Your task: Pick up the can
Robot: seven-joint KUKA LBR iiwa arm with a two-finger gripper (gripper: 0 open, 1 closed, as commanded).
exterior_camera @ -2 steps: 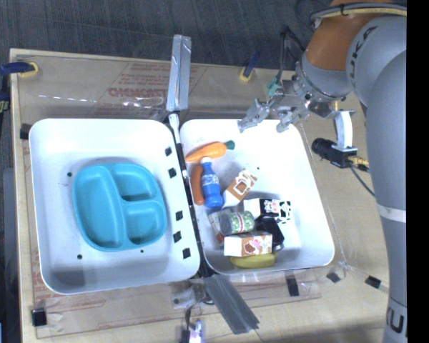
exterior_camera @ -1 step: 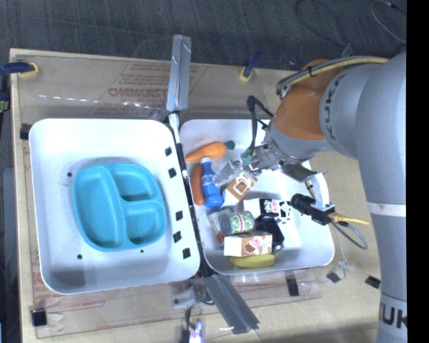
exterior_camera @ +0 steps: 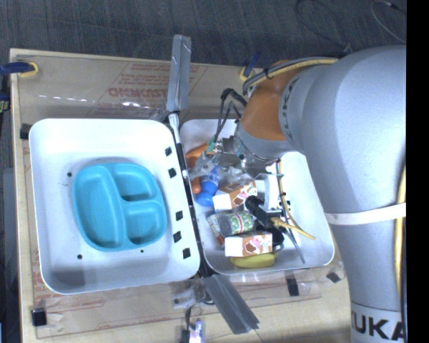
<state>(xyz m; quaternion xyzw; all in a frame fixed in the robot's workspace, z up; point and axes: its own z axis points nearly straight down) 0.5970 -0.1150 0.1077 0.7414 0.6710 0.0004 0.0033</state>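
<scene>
Above the right bin (exterior_camera: 316,243), the gripper (exterior_camera: 229,156) hung over the clutter. Its claw state could not be told. The can (exterior_camera: 236,224) lay just below it, unheld.

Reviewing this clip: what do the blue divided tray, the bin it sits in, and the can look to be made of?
The blue divided tray looks like moulded plastic: uniform matte colour, soft rounded compartments. The left bin seems to be smooth white plastic, with a faint sheen on its rounded walls. The can, lying among clutter in the right bin, is probably metal under a printed green label, though it is too small to confirm.
</scene>
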